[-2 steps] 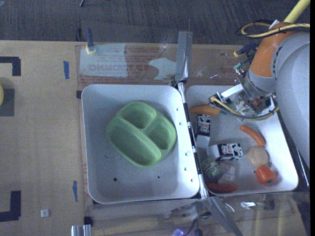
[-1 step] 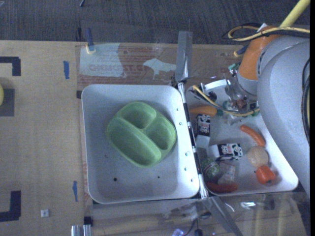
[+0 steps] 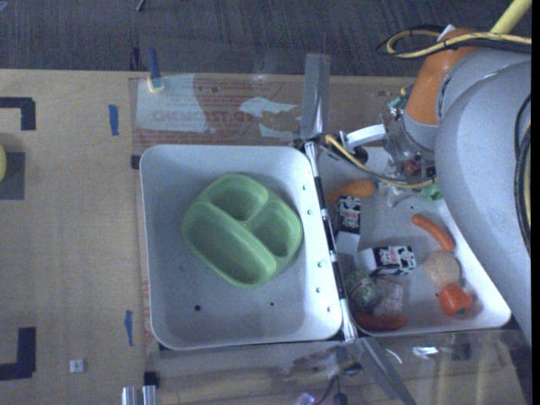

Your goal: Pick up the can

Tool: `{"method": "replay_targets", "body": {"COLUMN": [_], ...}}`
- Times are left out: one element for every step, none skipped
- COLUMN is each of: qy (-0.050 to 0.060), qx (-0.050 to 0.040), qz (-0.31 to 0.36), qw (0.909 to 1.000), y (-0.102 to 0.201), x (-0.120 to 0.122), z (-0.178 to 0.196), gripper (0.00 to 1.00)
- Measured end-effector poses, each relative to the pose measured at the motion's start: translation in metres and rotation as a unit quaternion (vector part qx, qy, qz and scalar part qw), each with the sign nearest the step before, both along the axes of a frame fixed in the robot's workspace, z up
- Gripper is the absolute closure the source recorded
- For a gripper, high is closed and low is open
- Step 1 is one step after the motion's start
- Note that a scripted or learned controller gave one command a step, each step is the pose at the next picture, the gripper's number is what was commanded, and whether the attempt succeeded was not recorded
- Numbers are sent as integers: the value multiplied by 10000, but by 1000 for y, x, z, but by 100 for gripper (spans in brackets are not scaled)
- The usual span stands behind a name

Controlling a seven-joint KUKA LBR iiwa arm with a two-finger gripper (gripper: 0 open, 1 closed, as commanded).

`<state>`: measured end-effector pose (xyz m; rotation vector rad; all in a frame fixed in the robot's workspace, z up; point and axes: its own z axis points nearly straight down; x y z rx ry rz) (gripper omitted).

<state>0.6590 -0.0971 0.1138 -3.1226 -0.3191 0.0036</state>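
The can (image 3: 364, 292), a small one with a greenish label, lies in the right bin (image 3: 489, 306) near its front left corner, beside a red item (image 3: 381, 320). My gripper (image 3: 405, 178) hangs over the far part of the same bin, below the orange band (image 3: 430, 87), with cables looped around the wrist. It is well away from the can, toward the bin's back. Nothing can be made out in its grasp.
The right bin also holds two cow-patterned cartons (image 3: 348, 213) (image 3: 394, 259), an orange fruit (image 3: 358, 189), a carrot (image 3: 434, 232), a pale round item (image 3: 441, 269) and an orange pepper (image 3: 454, 299). A green divided plate (image 3: 242, 229) lies in the left bin (image 3: 169, 294).
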Motion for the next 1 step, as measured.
{"method": "replay_targets", "body": {"qy": [7], "qx": [-7], "qz": [-15], "qw": [10000], "y": [-59], "x": [-4], "z": [-29], "gripper": [100]}}
